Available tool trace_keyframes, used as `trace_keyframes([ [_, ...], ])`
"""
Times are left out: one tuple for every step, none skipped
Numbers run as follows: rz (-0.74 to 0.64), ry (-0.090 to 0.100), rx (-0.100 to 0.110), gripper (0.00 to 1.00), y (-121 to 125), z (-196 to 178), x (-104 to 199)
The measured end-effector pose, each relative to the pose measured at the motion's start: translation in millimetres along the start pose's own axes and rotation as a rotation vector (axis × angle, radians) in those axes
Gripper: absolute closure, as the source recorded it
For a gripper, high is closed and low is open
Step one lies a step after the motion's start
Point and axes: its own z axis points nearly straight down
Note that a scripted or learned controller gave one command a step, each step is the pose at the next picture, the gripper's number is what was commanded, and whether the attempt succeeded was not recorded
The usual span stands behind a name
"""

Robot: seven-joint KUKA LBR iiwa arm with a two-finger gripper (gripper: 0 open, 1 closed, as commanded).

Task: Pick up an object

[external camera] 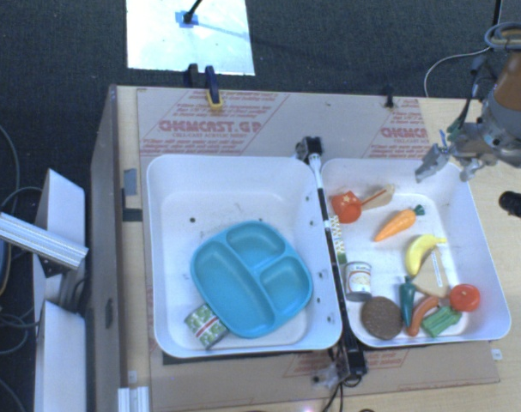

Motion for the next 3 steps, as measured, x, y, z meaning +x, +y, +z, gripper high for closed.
trace_keyframes([
  [0.001,0.000,0.001,0.00,-24,127,18],
  [-0.001,0.001,0.001,0.00,-47,127,62],
  [-0.002,0.000,0.000,1.00,-46,116,62],
])
